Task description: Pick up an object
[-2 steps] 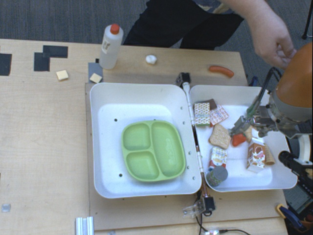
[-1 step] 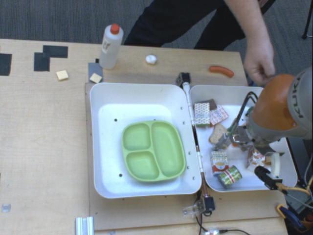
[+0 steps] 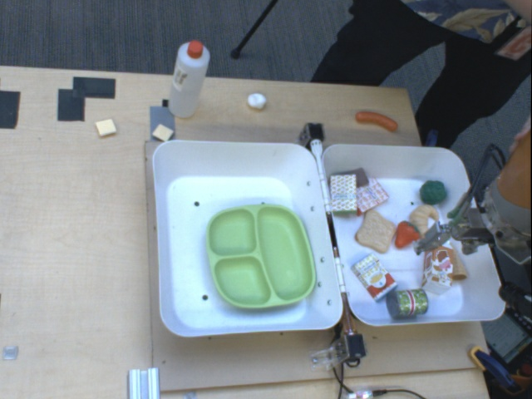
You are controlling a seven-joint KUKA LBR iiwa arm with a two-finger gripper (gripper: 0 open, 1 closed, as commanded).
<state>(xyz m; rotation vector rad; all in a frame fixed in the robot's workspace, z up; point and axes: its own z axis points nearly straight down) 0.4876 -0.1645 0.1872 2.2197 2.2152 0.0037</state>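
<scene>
Bench: pale wood surface [image 3: 75, 248] bore two shallow white bins side by side, with dark carpet beyond its far edge.
Left bin [image 3: 179, 223]: held a green divided plate [image 3: 260, 256].
Right bin [image 3: 399, 166]: landmark for all that follows; it held the loose objects.
Gripper [image 3: 439, 238]: hung over the right bin's right half, just above the carton; whether its jaws were spread or closed could not be told.
Carton [image 3: 440, 270]: small white and red pack, near the bin's right wall.
Green can [image 3: 409, 303]: on its side at the bin's near edge.
Toast slice [image 3: 376, 231]: mid-bin, beside a red piece [image 3: 405, 234].
Green ball [image 3: 432, 192]: toward the bin's far right corner.
Bottle [image 3: 188, 77]: on the bench, well left of the right bin, beyond the left bin.
Orange sausage [image 3: 376, 120]: on the bench just beyond the bin's far edge.
</scene>
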